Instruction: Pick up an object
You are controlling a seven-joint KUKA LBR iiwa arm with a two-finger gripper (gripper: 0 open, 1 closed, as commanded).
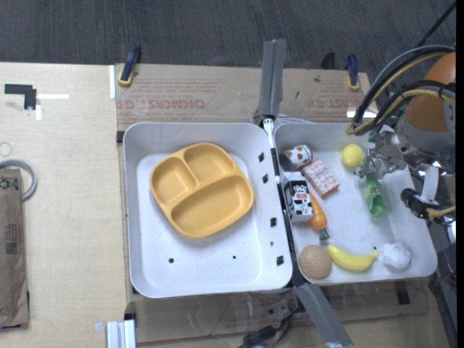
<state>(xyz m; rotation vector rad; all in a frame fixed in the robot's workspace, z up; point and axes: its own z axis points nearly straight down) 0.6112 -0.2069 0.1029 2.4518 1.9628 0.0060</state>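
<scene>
The right bin (346, 222) holds a lemon (352, 155), a pink box (320, 177), a small white and red toy (297, 154), a black and white box (298, 198), a carrot (317, 215), a banana (352, 258), a tan round thing (315, 261), a white fluffy ball (396, 255) and a green thing (377, 201). My gripper (375, 168) hangs over the bin's right side, just right of the lemon and directly above the green thing. Its tip is lost among cables and metal parts.
The left bin (138, 223) carries a yellow divided plate (202, 188). A grey divider bar (272, 85) runs between the bins at the back. Cardboard lies behind both bins. A brown paper bag (11, 245) rests on the bench at far left.
</scene>
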